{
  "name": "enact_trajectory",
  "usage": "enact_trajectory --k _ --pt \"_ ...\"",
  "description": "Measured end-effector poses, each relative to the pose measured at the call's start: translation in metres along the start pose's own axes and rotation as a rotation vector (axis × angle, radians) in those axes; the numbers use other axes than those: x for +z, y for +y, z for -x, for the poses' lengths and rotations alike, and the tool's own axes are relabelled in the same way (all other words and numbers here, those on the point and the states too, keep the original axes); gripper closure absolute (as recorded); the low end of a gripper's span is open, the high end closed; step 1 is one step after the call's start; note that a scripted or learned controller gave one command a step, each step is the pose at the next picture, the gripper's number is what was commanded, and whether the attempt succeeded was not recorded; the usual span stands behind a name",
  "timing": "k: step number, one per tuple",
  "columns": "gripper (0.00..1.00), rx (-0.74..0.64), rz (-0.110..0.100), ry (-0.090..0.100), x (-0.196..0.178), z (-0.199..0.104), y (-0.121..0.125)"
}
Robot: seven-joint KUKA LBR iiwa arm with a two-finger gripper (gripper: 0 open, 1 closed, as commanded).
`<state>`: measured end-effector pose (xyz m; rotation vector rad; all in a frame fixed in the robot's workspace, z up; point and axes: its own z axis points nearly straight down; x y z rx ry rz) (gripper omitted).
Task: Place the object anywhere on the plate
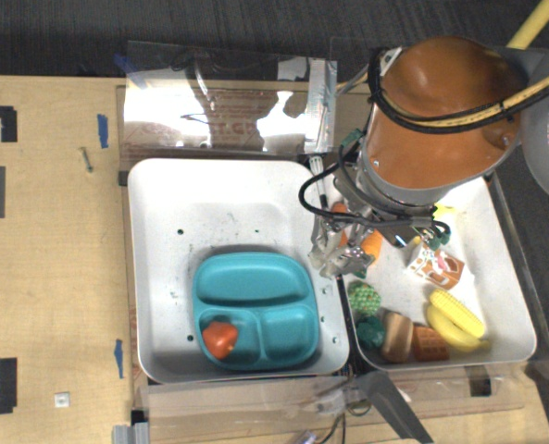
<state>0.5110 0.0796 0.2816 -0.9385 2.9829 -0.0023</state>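
Note:
A teal plate (255, 289) with three compartments lies in the left bin (163, 239), near its front. A small red-orange object (220, 338) sits in the plate's front-left compartment. My gripper (341, 252) hangs over the wall between the two bins, just right of the plate's far right corner. The arm's big orange band (436, 109) hides much of the wrist from above. An orange piece (370, 244) shows right beside the gripper on its right, over the right bin; whether it is gripped is unclear.
The right bin (505, 276) holds a yellow banana (455, 317), a small printed carton (434, 266), a green knobbly item (363, 297), a dark green item (371, 331) and brown blocks (413, 339). Flat cardboard (43, 248) lies left of the bins.

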Motion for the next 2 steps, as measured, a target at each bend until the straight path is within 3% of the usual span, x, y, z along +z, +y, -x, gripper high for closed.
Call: enact_trajectory --k 1,2 --pt "1.0 -0.226 0.007 0.004 0.0 0.027 0.046" --pt "1.0 -0.254 0.015 0.02 0.129 -0.002 0.029"
